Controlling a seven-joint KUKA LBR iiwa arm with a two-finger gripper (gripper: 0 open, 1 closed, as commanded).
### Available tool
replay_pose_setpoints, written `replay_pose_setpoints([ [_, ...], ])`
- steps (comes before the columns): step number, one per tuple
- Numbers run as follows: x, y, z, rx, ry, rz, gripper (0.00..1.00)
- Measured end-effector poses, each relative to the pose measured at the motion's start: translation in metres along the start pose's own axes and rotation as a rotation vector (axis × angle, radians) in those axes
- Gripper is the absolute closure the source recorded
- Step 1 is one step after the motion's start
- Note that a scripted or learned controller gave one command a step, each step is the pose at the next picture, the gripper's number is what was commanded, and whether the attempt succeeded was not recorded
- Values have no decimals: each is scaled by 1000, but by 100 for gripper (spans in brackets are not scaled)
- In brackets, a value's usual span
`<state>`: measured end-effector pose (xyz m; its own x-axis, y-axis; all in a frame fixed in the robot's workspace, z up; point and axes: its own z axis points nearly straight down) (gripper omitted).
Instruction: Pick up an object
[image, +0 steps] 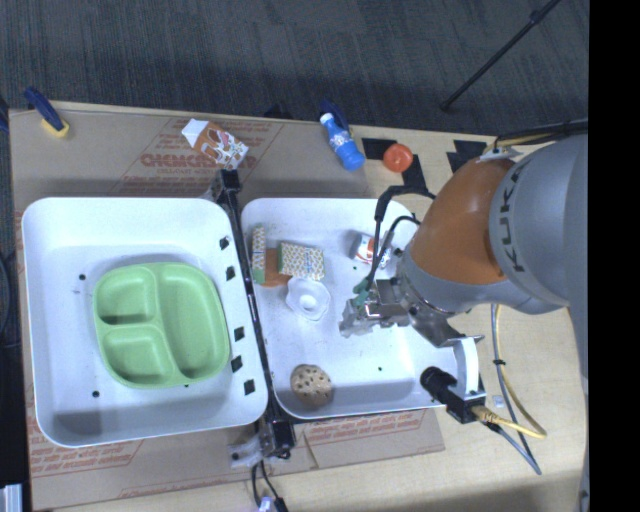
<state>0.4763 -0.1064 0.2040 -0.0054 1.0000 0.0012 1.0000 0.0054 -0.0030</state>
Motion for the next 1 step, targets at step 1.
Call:
replay_pose_setpoints([
  [1,12,-1,51,3,0,-2,100],
])
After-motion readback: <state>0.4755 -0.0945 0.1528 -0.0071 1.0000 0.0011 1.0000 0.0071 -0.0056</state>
